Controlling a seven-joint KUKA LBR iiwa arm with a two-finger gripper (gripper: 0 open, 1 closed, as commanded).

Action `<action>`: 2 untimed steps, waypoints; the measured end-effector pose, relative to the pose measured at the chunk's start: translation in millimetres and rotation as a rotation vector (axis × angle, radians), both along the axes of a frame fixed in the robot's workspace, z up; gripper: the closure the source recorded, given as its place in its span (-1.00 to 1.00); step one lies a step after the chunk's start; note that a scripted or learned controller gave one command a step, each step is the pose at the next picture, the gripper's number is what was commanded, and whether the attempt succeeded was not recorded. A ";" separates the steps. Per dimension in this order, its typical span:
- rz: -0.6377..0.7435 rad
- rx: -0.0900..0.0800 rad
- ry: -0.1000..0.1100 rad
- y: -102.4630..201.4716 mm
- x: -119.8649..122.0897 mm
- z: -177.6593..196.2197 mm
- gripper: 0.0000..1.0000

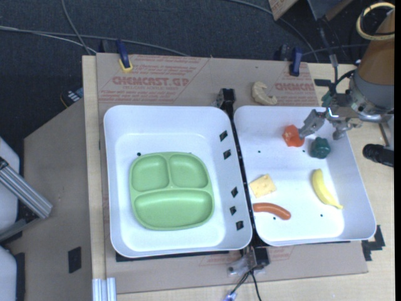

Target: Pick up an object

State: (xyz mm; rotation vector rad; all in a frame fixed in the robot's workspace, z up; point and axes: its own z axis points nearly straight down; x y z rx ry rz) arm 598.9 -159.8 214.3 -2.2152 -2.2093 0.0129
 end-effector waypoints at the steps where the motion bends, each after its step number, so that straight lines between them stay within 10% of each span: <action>1: 0.003 -0.003 -0.014 0.3 2.9 8.0 -1.00; 2: 0.002 -0.001 -0.008 -6.0 3.5 -47.5 -1.00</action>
